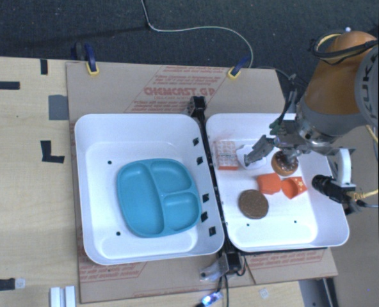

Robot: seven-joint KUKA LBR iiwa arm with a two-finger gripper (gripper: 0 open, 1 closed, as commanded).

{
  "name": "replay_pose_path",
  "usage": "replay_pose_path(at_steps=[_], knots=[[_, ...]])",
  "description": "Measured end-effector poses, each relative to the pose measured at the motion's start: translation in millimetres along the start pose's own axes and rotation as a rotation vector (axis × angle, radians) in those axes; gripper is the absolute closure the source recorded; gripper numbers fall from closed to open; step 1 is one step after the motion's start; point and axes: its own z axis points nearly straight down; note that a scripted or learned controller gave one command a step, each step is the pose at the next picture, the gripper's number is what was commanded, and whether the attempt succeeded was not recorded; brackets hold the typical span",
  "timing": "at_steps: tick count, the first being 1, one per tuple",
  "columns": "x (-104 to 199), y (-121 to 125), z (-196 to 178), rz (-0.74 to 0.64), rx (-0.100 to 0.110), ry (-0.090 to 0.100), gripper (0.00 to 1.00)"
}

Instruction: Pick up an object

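gripper (284,162) low over right bin (324,235), grip state unclear | orange block (270,183) just below it, beside brown disc (253,204) | block looks light, rigid, likely easy to pinch across flat sides

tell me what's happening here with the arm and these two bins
The grey and orange arm reaches into the right bin, its gripper hovering above two orange pieces, a brown disc and a small packet. Nothing looks lifted yet. The left bin holds a blue divided plate.
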Motion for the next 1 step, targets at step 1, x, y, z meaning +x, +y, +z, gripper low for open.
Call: replay_pose_path(at_steps=[1], knots=[[0.3, 2.2, -6.7, -0.003, -0.013, -0.001, 0.00]])
